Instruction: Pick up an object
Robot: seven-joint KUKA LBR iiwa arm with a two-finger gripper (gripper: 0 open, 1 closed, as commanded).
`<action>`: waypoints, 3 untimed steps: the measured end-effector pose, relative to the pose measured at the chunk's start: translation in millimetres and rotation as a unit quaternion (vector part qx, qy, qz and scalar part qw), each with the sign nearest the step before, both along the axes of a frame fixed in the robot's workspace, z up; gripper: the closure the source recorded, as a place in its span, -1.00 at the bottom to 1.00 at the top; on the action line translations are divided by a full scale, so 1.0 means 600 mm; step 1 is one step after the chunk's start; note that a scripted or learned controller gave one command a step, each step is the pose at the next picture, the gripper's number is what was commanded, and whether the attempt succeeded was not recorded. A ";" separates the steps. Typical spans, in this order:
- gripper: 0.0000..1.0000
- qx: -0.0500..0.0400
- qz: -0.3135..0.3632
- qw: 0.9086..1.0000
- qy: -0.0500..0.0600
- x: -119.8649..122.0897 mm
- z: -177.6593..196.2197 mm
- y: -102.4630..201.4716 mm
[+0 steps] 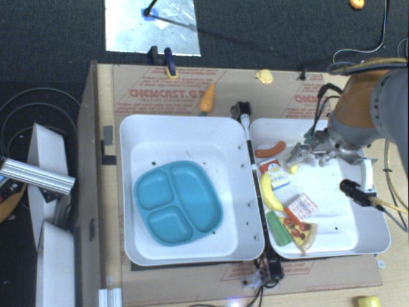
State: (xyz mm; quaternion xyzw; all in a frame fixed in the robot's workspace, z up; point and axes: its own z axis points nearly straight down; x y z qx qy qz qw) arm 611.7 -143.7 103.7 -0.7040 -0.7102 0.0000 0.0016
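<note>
End effector (300, 153): low in right bin (377, 235), upper part; finger state cannot be told.
Nearest object: yellow piece (293, 169), just beside the tips at 7 o'clock.
Sausage (270, 149): at 9 o'clock, long axis roughly 8-to-2.
Banana (271, 194): farther, at 7 o'clock.

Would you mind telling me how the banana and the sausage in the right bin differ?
The banana is yellow; the sausage is reddish-orange. The banana is the longer one and runs down the bin's left wall, while the shorter sausage lies nearly crosswise near the far end. The sausage is closer to the gripper than the banana. Both are slim, slightly curved toy foods lying flat in the right bin.
</note>
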 end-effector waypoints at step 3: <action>1.00 0.003 -0.005 1.000 0.018 0.086 -0.009 0.077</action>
